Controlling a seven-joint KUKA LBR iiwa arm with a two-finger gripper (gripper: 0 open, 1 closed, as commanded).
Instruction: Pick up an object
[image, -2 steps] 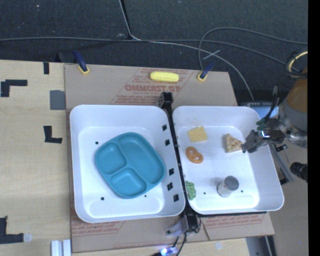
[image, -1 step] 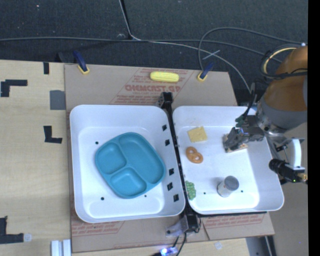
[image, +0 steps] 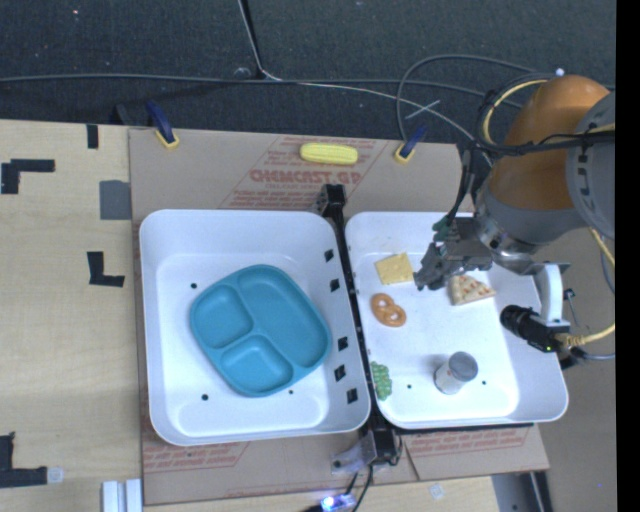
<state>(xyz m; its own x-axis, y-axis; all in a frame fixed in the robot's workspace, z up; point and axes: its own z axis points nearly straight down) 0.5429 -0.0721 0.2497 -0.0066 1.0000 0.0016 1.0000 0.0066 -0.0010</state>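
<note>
Objects: in the right bin (image: 540, 405) we see a yellow cheese wedge (image: 394, 269), a pretzel (image: 388, 310), a sandwich piece (image: 470, 290), a grey can (image: 456, 372) and something green (image: 381, 379), perhaps a vegetable.
Gripper (image: 432, 277): low between cheese and sandwich; we cannot tell its state.
Left bin (image: 160, 330): blue divided tray (image: 259, 329).
Beyond: yellow banana (image: 328, 153) on cardboard.

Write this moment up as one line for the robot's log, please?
phase: reaching | gripper: low in right bin, between cheese piece and cracker | held: nothing seen | left bin: blue tray
</note>
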